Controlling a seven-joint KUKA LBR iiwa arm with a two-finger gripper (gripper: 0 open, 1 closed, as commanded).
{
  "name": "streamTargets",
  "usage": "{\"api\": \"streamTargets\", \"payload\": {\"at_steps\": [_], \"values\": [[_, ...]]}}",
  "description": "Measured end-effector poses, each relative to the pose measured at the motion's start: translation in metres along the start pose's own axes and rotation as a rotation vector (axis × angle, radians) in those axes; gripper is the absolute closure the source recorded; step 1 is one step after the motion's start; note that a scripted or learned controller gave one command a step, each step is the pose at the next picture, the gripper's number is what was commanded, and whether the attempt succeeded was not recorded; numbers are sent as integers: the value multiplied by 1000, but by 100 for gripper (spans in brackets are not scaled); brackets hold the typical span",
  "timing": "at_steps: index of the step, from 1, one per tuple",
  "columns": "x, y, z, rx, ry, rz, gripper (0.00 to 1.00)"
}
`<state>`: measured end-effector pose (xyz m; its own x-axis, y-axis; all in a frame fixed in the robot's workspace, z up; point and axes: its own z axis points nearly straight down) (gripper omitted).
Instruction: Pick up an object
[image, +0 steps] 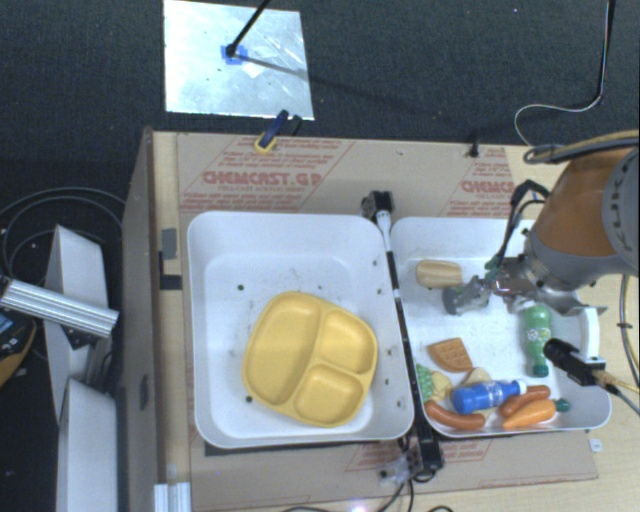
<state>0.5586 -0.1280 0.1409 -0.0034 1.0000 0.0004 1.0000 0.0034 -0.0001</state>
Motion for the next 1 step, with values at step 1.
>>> {"api": "streamTargets", "payload": {"at_steps": [1], "values": [[36, -33, 40, 0, 0, 1, 0]]}}
